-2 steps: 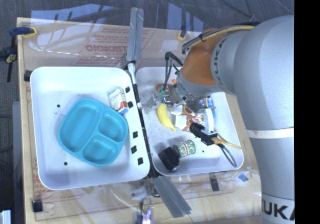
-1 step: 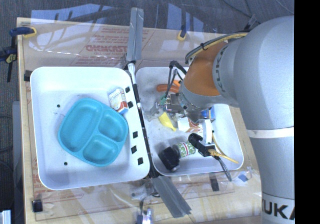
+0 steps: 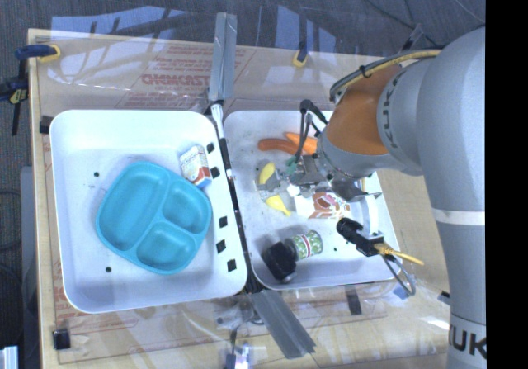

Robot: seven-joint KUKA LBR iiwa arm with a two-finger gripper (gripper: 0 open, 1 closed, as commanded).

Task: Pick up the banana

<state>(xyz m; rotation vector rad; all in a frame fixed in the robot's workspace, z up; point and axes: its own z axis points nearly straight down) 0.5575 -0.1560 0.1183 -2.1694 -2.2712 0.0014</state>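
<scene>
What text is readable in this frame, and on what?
"CHEMCAST", red repeated print, seen mirrored, on the clear plastic sheet behind the bins.
"KU", white letters cut off by the frame edge, on the grey arm housing at lower right.
Small red-and-white carton in the left white bin: print too small to read.
Green-labelled jar with black lid in the right white bin: label blurred, unreadable.
Red-and-white packet under the gripper: unreadable.

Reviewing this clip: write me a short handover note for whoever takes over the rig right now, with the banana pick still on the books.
Pincer: low in the right bin, over the clutter; grip state unreadable.
Banana: yellow pieces lying on the right bin's floor just left of the pincer, not lifted.
Nearby: carrot behind, jar in front.
Left bin: blue tray, small carton.
Done: approach.
Left: grasp and lift.
</scene>
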